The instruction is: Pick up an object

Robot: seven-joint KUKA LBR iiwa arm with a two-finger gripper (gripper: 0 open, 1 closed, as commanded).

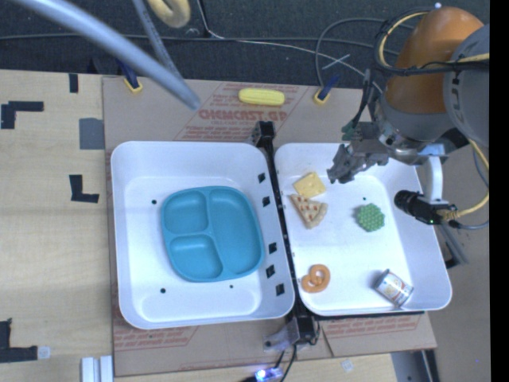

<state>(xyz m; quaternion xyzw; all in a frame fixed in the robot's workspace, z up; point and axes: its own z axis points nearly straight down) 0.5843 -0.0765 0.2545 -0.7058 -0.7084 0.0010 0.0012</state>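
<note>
The gripper hangs over the far part of the right bin, just right of a yellow cheese block; whether it is released or clenched I cannot tell. A blue divided plate lies in the left bin.

Robotics lab: taped cardboard bench, loose cables, white bins.

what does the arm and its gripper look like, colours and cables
The arm is grey with a rounded orange band above the wrist. Thin pale and black cables loop beside it. The gripper is a small, dark, metallic assembly at its tip.
</note>
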